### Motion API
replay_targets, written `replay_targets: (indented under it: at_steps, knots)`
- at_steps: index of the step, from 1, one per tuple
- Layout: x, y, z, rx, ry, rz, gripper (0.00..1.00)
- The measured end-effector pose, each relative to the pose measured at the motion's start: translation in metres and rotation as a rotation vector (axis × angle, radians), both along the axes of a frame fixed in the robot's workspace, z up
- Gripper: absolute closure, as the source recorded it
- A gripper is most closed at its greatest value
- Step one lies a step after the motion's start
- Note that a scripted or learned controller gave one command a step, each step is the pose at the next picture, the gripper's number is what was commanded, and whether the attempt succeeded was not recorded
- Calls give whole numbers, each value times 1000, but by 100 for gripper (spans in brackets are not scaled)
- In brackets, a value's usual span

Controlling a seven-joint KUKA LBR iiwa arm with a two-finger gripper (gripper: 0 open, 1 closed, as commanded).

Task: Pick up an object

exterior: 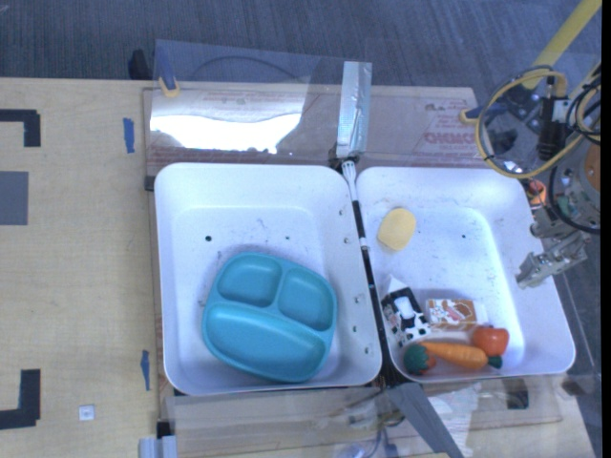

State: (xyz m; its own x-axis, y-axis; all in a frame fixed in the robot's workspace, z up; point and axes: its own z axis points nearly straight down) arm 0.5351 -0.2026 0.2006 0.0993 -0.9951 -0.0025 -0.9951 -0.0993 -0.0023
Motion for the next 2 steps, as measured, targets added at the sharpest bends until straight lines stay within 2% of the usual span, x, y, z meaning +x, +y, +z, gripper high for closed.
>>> replay_targets:
  at_steps: [1, 2]
  knots:
    - [24, 9, -2, 1, -2, 13, 100]
    - [-14, 59, 13, 1, 3, 311, 100]
